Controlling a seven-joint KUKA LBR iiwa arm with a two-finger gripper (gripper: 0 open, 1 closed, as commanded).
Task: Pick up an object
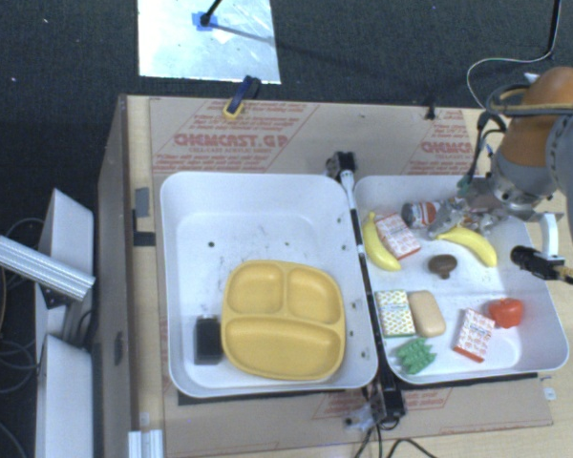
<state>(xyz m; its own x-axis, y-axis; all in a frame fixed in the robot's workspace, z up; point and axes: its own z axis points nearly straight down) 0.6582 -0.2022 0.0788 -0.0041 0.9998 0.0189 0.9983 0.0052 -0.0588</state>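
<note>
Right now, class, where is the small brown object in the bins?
The small brown object lies in the right bin, just below the banana near the hand and above the tan block.

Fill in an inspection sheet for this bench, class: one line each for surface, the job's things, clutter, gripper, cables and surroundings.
Surface: bench bearing the left bin and right bin side by side.
Job's things: in the right bin, two bananas, a small can, two red-and-white cartons, brown piece, tan block, patterned box, green item, red item.
Clutter: in the left bin, yellow divided plate and black block.
Gripper: gripper low at the can and banana; finger state unclear.
Cables: cable looping above the arm.
Surroundings: dark floor, shiny sheet beyond the bench.
</note>
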